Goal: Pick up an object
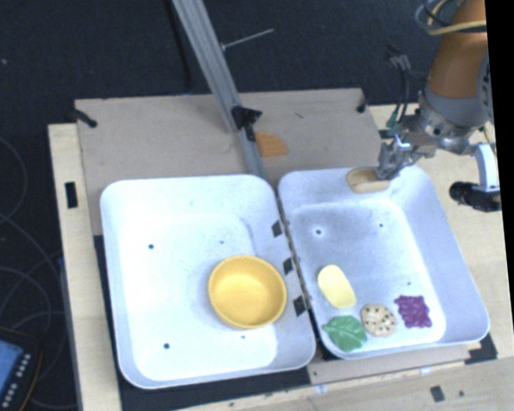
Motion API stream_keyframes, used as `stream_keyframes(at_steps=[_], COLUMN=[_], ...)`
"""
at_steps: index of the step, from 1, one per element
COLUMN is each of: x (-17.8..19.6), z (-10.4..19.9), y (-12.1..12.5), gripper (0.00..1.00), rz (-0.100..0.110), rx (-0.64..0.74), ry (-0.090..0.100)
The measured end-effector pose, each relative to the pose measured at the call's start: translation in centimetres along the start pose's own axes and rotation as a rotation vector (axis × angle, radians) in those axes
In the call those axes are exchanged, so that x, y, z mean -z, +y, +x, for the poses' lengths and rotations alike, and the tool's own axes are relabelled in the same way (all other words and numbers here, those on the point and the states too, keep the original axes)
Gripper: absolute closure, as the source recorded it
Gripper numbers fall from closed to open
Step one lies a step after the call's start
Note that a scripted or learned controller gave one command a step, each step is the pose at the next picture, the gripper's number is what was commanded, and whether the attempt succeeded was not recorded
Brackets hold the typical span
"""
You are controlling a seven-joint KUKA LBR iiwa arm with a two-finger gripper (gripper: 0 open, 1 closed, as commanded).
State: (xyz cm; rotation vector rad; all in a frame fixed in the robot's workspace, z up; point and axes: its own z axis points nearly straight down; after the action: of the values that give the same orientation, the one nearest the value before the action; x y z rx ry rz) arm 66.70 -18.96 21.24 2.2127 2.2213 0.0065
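Note:
The gripper (391,165) hangs over the far right corner of the right bin (437,220), right beside a tan, flat, rounded piece (360,179) that lies against the bin's far wall. Whether its fingers touch the piece is hidden by the wrist. In the right bin's near part lie a pale yellow oval piece (336,285), a green leaf-shaped piece (343,331), a round speckled cookie (378,319) and a purple grape cluster (414,311). A yellow bowl (247,291) sits in the left bin (145,255), near its right wall.
A slanted grey metal bar (214,70) runs from the top of the view down to the wall between the bins. An orange patch (269,143) lies on the brown board behind the bins. Cables and a handheld screen (3,370) lie off the bench at left.

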Motion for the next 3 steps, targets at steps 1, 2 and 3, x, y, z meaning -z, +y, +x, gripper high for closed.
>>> stream_keyframes(at_steps=[1, 2, 3], x=[5.5, 6.1, 5.3], z=[-0.2, 5.8, 10.3], y=[0.2, 0.1, 0.7], gripper=[1.00, 1.00, 1.00], rz=[-0.001, 0.006, 0.008], rx=[0.002, 0.003, 0.002], ry=[-0.001, 0.002, 0.002])
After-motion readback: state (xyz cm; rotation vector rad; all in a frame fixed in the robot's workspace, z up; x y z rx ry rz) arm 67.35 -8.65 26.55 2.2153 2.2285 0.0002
